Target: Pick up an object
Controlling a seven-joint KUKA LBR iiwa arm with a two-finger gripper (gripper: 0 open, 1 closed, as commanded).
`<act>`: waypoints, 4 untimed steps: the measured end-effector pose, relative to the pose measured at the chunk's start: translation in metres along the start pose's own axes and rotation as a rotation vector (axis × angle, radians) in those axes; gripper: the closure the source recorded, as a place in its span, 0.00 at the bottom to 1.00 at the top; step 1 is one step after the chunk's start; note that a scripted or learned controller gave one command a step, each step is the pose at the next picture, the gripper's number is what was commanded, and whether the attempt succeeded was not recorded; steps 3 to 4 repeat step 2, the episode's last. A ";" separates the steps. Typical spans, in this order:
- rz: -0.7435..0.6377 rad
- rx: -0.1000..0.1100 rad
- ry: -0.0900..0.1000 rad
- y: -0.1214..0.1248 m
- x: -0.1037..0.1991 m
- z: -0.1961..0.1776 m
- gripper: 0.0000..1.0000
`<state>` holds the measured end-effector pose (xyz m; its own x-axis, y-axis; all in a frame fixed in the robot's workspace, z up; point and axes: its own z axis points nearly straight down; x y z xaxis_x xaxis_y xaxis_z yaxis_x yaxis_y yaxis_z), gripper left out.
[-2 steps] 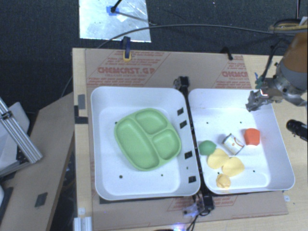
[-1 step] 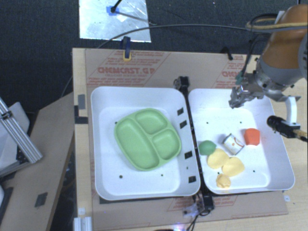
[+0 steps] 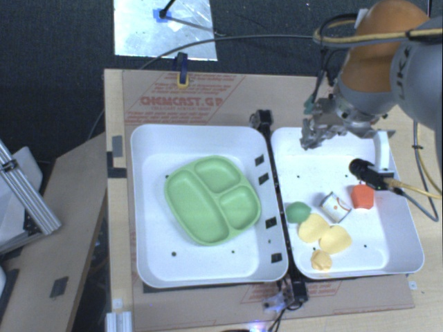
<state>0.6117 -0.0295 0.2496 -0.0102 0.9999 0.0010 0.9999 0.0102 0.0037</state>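
Gripper: we are seeing the gripper (image 3: 313, 135) hanging over bare floor in the far-left part of the right bin (image 3: 387, 244). We cannot tell whether it is spread or pressed together, and we are seeing nothing carried under it.
Objects: all the loose pieces are lying in the near half of that same bin, apart from the gripper.
Bearing: from the gripper, the green ball (image 3: 298, 211) is lying at about 6 o'clock, the white cup (image 3: 335, 205) at 5 o'clock and the orange piece (image 3: 363, 197) between 4 and 5 o'clock.
Nearest: we are judging the ball and the cup about equally close.
Axis: the cup is lying tipped, with its long axis seeming to run from 10 to 4 o'clock.
Crowding: the yellow pieces (image 3: 324, 235) are bunching just beside the ball and the cup, so room for a clean grasp is looking tight there; the orange piece is sitting freer.
Surface: the bin floor is looking flat, white and smooth.
Elsewhere: the left bin (image 3: 149, 185) is holding a green plate (image 3: 211, 199).
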 end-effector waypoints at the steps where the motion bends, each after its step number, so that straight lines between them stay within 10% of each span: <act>1: 0.000 0.000 0.000 0.011 0.062 0.008 1.00; 2: 0.001 0.001 0.000 0.021 0.115 0.023 1.00; 4: 0.001 0.001 0.000 0.021 0.115 0.023 1.00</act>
